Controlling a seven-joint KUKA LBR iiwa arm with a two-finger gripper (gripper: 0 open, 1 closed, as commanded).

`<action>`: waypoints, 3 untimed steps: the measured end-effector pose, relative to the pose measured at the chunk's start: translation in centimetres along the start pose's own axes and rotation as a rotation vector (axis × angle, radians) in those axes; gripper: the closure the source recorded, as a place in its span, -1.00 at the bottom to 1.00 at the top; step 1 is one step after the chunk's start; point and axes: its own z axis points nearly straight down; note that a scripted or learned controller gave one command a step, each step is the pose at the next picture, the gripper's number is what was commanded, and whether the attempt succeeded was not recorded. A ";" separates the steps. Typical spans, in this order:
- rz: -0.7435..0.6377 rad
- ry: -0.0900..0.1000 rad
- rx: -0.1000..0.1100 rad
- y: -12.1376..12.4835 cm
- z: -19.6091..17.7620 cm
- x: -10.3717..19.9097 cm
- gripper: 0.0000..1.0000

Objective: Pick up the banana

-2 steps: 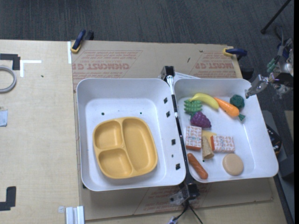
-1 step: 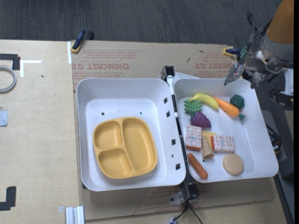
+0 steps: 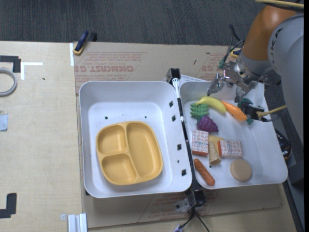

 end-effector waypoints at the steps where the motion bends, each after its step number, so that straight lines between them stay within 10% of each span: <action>1: -0.049 0.000 -0.005 -0.1 6.6 1.3 -1.00; 2: -0.314 0.001 -0.001 -4.8 6.7 0.1 -1.00; 3: -0.311 0.000 -0.001 -4.8 5.8 0.1 1.00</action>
